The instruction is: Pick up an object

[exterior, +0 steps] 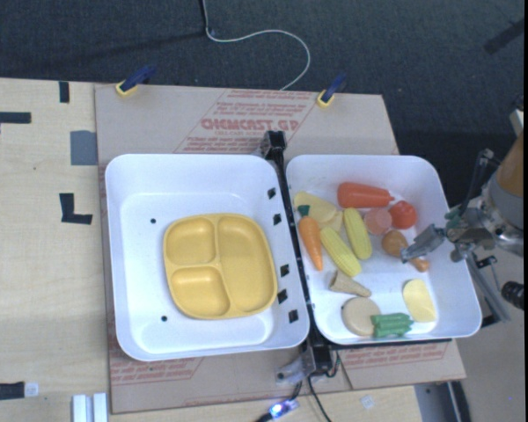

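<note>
Tool (425,246) sits at the right bin's (453,319) 3 o'clock rim; finger state cannot be told. Toy food fills that bin: carrot (311,242) at 9 o'clock, corn (341,251) centre. Left bin (132,236) holds yellow tray (218,265).

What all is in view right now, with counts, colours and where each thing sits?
bins: 2, white, side by side on the bench
divided plate: 1, yellow, left bin
toy carrots: 2, orange, right bin, one at its top, one by its left wall
toy corn cobs: 2, yellow-green, middle of right bin
green toy: 1, right bin's front edge
cardboard sheet: 1, brown, under the bins
clips: 2, blue and yellow, on the cardboard's back corners
cable: 1, white, on the dark floor behind
gripper: 1, grey, over right bin's right side
</note>
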Robot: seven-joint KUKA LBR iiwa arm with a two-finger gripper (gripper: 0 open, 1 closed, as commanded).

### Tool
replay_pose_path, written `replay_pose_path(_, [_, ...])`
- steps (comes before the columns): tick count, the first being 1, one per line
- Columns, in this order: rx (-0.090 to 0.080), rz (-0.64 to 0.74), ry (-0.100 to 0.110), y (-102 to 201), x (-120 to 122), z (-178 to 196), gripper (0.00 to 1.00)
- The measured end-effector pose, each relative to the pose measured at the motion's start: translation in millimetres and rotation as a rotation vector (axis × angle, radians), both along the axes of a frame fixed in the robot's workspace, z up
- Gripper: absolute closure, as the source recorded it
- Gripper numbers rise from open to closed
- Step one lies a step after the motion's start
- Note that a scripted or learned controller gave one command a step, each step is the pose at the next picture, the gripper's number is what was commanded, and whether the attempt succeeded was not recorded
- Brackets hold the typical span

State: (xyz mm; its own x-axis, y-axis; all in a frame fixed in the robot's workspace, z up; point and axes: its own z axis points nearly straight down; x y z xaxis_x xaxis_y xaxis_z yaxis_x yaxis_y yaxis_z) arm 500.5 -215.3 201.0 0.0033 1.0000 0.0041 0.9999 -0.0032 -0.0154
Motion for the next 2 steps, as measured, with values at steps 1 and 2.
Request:
replay_pose_path(1, [-0.003,0.004,-0.011,0.5,2.7,6.4,0.00])
replay_pose_path(2, [-0.002,0.005,-0.008,6.1,2.7,-39.5,0.00])
